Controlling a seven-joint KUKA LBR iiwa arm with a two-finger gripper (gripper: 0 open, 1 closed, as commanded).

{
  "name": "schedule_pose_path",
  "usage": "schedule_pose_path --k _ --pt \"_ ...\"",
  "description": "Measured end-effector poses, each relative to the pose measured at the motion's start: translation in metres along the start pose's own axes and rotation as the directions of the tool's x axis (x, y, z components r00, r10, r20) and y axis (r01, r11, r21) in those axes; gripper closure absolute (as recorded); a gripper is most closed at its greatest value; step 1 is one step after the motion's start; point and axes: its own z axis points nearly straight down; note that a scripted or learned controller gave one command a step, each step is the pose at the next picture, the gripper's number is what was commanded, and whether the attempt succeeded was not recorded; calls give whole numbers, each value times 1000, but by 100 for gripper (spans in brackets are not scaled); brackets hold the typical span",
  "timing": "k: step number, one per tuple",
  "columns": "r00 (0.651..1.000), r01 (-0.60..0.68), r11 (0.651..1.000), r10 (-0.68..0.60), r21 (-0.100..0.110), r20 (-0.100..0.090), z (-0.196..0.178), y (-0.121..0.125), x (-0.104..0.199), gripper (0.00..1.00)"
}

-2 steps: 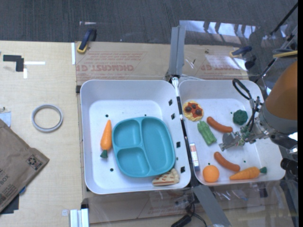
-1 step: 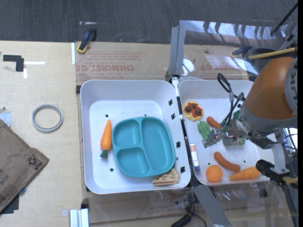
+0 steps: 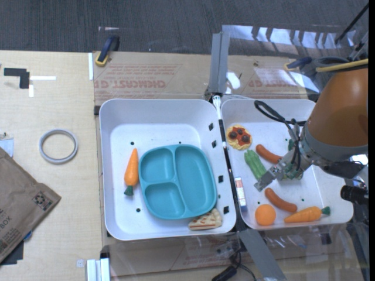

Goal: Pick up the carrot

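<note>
The hand [image 3: 270, 178], whether open or closed I cannot tell, hovers just above the tapered orange plastic carrot [image 3: 304, 215].

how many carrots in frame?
2. One carrot in the left bin, left of the blue plate. One carrot at the right bin's front edge. The arm may hide more.

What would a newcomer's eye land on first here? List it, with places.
The teal divided plate in the left bin, a carrot lying beside it on its left. Over the right bin, the grey and orange arm hangs its gripper above scattered toy food, including a second carrot.
</note>
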Motion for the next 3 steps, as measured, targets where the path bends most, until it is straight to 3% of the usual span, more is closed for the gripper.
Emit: schedule_pose_path --k 1,2,3 --pt "1000 18 1000 -18 0 0 13 29 42 0" --pt "982 188 982 -188 0 0 -78 -2 -4 0" --pt "769 639 769 -639 -1 -2 13 22 33 0"
